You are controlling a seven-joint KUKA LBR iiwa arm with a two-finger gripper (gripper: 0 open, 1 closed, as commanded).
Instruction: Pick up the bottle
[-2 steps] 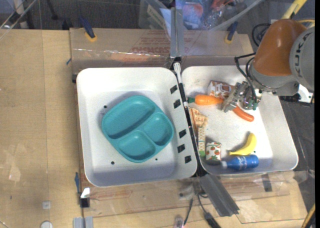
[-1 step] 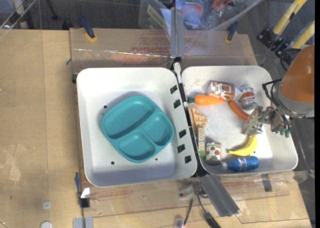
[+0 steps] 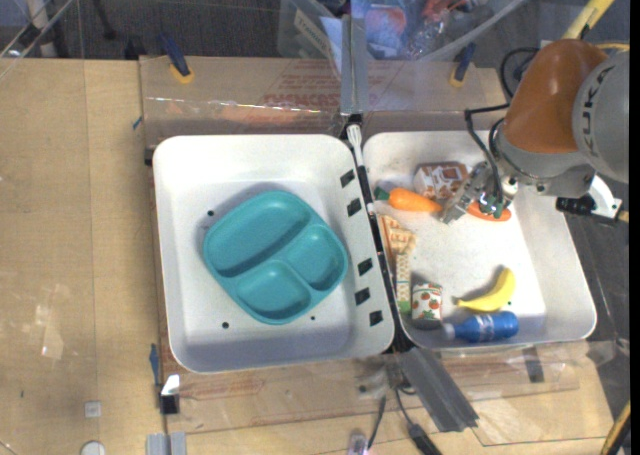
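Claw [image 3: 472,198], grip state we cannot tell, hovers upper right; we count one bottle [image 3: 484,326], one banana [image 3: 489,290], one carrot [image 3: 412,201].

I count two white bins [image 3: 170,243], one teal tray [image 3: 272,255], one blue bottle [image 3: 485,327], one banana [image 3: 490,291], one carrot [image 3: 412,201], one small can [image 3: 427,302].

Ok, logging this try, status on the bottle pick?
Gripper low at the right bin's far side, by a carrot. Bottle untouched, lying at the near edge. Banana beside it.
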